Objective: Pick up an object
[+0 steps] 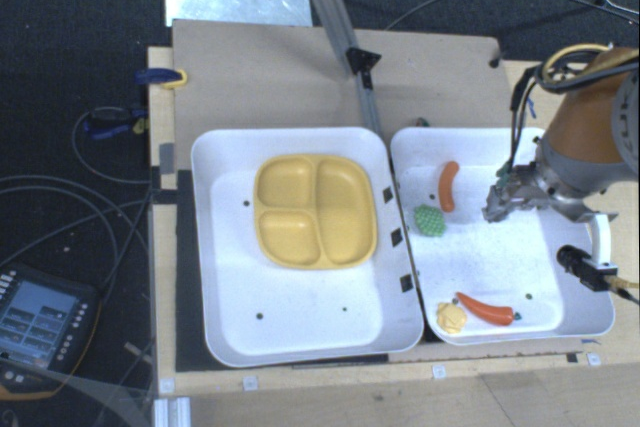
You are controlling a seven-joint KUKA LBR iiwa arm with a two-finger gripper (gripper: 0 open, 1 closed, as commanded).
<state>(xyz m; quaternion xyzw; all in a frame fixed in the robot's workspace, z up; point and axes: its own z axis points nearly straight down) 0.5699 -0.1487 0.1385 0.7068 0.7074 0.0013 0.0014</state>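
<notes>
**Technician:** Take the right bin point(575, 315) as your reference. What lies around it?

**Supervisor:** You see the bench point(300, 75) under it and the left bin point(230, 315) touching its left wall. In that left bin rests a yellow divided plate point(315, 212) with three compartments, set toward the bin's upper half.

**Technician:** Where is the arm?

**Supervisor:** You find the arm point(590, 135) entering over the right bin's far right corner, its orange band uppermost. The gripper point(497, 205) hangs over the bin's upper middle area, pointing toward its left side. You cannot tell from this view whether its fingers are apart or together, and nothing shows between them.

**Technician:** Which objects sit in the right bin?

**Supervisor:** Four. A long red-orange sausage point(486, 309) lies along the near wall, roughly level. A shorter orange sausage point(447, 186) stands almost lengthwise near the upper left part of the bin, just left of the gripper. A green round item point(430, 221) sits below it, close to the left wall. A small yellow item point(451, 318) rests in the near left corner, touching or just beside the long sausage's left end; you cannot tell which.
</notes>
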